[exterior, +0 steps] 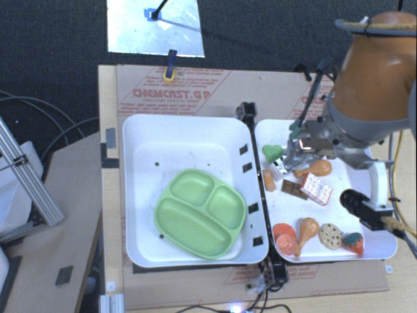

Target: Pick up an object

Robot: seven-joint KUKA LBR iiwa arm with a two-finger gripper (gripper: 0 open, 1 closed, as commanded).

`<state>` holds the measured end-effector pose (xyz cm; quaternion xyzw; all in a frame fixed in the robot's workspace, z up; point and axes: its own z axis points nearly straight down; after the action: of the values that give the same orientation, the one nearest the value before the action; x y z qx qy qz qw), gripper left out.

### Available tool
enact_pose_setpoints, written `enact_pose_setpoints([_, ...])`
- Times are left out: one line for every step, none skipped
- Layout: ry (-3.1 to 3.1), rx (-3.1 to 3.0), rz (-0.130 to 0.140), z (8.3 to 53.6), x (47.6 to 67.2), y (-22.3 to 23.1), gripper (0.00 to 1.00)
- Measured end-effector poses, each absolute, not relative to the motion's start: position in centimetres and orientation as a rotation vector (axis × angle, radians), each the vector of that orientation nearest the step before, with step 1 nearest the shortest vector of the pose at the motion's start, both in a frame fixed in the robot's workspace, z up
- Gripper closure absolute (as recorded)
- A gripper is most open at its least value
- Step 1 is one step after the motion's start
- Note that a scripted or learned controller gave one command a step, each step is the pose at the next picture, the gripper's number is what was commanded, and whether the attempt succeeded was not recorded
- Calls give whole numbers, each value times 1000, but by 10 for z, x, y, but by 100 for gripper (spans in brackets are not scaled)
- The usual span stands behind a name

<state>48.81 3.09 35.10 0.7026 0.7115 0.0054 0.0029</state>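
The arm (pixel 374 70) reached in over the right bin (pixel 374 250), its gripper (pixel 296 150) low at that bin's upper left part, near the divider (pixel 257 175) between the two bins. Whether it gripped anything could not be told; metal parts hid the tips.

Landmark: the gripper. A green toy (pixel 272 152) lay just left of it, touching or nearly so, and an orange piece (pixel 319 168) just right and below. Either seemed the likely target, since the gripper sat down between them. Further below lay a brown block (pixel 293 189) and a red-and-white card (pixel 317 190). Well below sat a drumstick (pixel 306 232), a cookie (pixel 330 235) and a tomato slice (pixel 285 238).

Far left of the gripper, the left bin (pixel 150 142) held a green tray (pixel 201 212), probably a drop spot. Nothing appeared lifted yet.
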Motion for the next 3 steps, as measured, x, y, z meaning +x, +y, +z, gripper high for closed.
enact_pose_setpoints([2200,2218,16,475,487,-78,100])
enact_pose_setpoints([2208,2218,7,539,486,-141,100])
enact_pose_setpoints([2212,2223,0,535,486,-211,100])
